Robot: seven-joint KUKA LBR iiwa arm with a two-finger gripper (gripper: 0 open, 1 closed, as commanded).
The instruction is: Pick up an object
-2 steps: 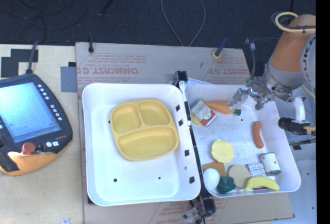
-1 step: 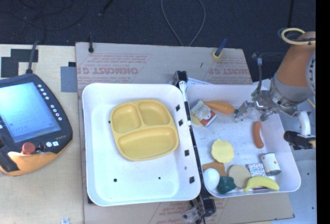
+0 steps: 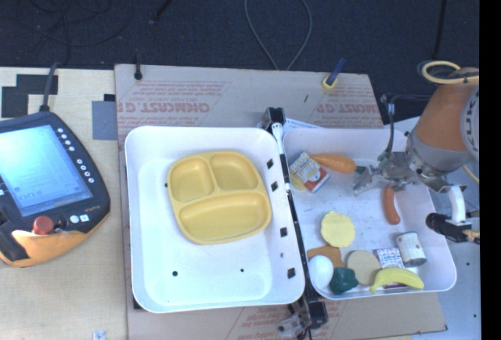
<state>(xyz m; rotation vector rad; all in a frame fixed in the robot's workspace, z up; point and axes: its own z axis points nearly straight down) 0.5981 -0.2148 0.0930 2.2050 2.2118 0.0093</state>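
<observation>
The nearest candidate is the red sausage (image 3: 391,205), lying on the floor of the right bin (image 3: 446,272) near its far right side, with the carrot (image 3: 335,163) further left against the far wall. The end effector (image 3: 377,176) hangs low just beside the sausage's upper end, between it and the carrot, and nothing sits in it; whether it is spread or closed I cannot tell. The step in hand looks like the approach, no grasp made. Next it needs centring over the sausage, then dropping and closing across its narrow width. The yellow tray (image 3: 219,196) occupies the left bin (image 3: 149,252)
</observation>
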